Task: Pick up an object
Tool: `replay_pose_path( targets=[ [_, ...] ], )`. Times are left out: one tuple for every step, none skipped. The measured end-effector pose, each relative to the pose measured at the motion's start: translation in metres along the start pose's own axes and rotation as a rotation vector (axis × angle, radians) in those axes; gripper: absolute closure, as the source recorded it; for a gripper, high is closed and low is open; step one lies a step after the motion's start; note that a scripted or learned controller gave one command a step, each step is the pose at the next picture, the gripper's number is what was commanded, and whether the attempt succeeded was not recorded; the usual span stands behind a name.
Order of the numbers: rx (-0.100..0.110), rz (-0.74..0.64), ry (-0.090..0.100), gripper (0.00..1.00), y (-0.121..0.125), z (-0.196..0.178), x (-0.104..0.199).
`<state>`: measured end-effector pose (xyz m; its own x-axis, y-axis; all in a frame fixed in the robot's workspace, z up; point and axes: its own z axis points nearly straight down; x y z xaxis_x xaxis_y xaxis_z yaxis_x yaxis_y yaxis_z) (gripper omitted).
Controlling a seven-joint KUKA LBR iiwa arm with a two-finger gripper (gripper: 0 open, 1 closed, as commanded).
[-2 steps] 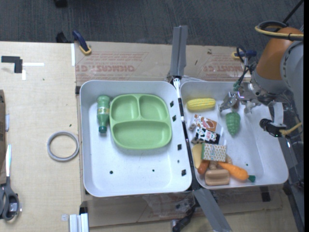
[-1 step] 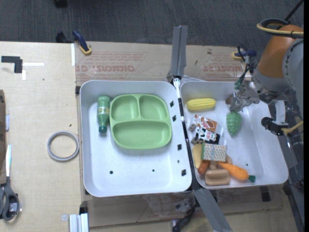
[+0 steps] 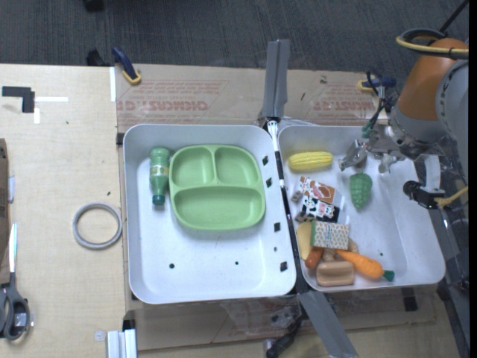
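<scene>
My gripper (image 3: pixel 370 159) hangs over the back of the right bin (image 3: pixel 406 230), its metal fingers spread with nothing between them. Just below it lies a green ridged toy vegetable (image 3: pixel 361 190). To its left rests a yellow corn cob (image 3: pixel 310 160). Further forward in the same bin lie a cow-patterned toy (image 3: pixel 318 201), a patterned block (image 3: pixel 330 236), an orange carrot (image 3: pixel 361 264) and a brown bread-like piece (image 3: pixel 335 274). The left bin (image 3: pixel 201 267) holds a green divided plate (image 3: pixel 218 186) and a green bottle (image 3: pixel 159 174).
A grey divider bar (image 3: pixel 276 80) runs between the bins at the back. On the bench to the left lie a roll of tape (image 3: pixel 98 224) and scissors (image 3: pixel 13 304). The arm's orange band (image 3: pixel 432 80) stands at the right.
</scene>
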<state>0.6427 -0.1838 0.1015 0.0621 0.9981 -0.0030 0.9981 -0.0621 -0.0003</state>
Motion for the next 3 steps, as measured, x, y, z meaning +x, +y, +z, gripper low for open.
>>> replay_pose_path(
  targets=[
    [0.001, 0.054, 0.002, 0.0, -0.033, 0.01, -0.006],
    [0.001, 0.055, 0.001, 1.0, -0.033, 0.0, -0.006],
    [0.0, 0.121, 0.001, 1.0, 0.014, -0.089, 0.044]
  ],
)
